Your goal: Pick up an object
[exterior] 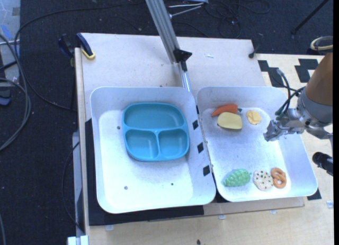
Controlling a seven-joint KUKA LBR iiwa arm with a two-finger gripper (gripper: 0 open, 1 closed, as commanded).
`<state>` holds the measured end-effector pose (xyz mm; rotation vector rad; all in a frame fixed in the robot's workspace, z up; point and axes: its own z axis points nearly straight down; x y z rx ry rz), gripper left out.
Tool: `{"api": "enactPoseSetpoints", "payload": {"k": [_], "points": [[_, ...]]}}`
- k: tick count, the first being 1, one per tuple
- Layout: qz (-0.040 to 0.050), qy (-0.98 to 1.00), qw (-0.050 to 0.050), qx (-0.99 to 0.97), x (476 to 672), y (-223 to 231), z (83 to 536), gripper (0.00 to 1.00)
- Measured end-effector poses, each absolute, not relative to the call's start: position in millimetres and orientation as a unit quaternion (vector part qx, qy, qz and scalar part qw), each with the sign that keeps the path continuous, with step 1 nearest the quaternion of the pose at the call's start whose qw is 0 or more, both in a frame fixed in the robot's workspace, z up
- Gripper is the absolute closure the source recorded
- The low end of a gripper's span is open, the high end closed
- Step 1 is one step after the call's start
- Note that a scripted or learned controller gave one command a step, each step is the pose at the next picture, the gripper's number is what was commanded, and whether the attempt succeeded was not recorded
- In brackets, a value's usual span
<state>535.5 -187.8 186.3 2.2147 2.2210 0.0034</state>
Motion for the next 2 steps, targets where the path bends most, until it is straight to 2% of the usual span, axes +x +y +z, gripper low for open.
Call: {"api": "enactPoseSetpoints", "payload": {"k": [1,2], "points": [[0.0006,0.708,0.002,0.706,536.4,-187.8,225.3,1.0],[0.0004,0.71,0.0,0.705,546.6,-131.5,217.7,1.0]]}}
